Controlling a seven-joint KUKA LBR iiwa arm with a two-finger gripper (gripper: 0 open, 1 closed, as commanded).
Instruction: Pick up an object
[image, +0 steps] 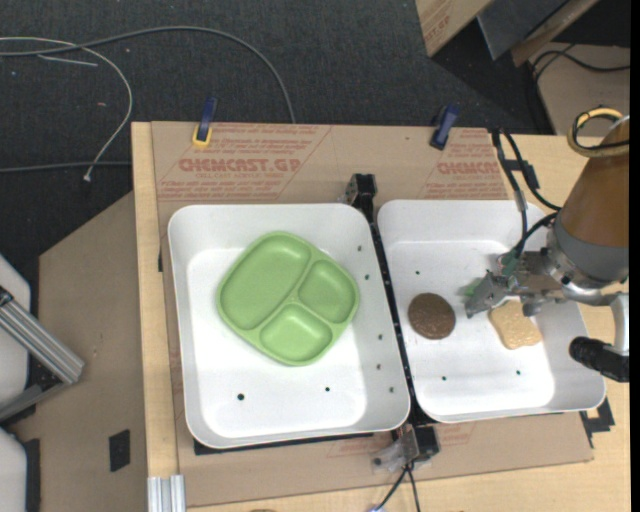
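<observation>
Right, I see my gripper (497, 293) low in the right bin (470, 385), between the brown cookie (432, 316) and tan cracker (516, 326); whether it's spread, I cannot tell.

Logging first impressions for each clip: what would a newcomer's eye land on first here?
The bright green divided plate stands out most, lying tilted in the middle of the left bin. In the right bin, a round brown cookie-like disc and a tan cracker-like piece lie apart. The gripper hangs low between them, reaching in from the right.
</observation>
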